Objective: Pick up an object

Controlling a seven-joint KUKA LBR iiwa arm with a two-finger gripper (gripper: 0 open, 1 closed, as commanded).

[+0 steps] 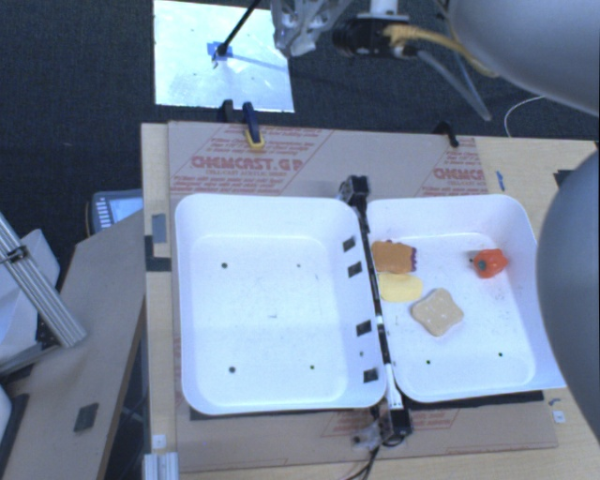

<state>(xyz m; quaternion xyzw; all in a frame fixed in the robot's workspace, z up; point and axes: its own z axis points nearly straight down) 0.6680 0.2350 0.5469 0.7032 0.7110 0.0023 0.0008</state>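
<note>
Four small objects seen in right bin: orange-brown piece against left wall, pale yellow flat piece touching just below it, tan toast-like piece near yellow one, lower right; red-orange piece well apart toward right side. Left bin adjoined, black clips along shared edge. Gripper seen at top, beyond bins, above dark floor; finger state cannot be told. Grey arm blurred along right.
</note>
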